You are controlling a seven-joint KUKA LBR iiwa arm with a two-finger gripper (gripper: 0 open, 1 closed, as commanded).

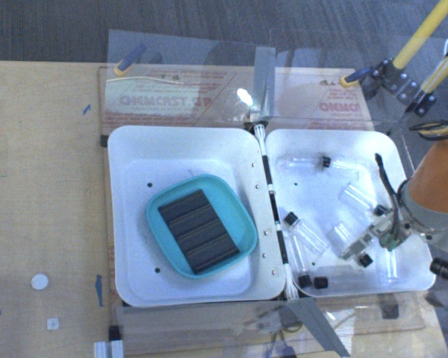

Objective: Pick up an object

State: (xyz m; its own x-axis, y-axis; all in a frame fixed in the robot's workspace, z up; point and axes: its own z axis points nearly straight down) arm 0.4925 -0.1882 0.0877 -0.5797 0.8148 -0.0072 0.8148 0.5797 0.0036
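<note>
Two shallow white bins sit side by side on a tan bench [37,200], the left bin [127,222] and the right bin [403,271] meeting at a hinged seam near the frame's centre. Behind them, toward the top, stands a clear panel [179,95] with reddish lettering (too blurred to read). A yellow pole [429,24] slants in at the upper right. A small white disc [39,281] lies on the bench at the lower left, well apart from the bins.
</note>
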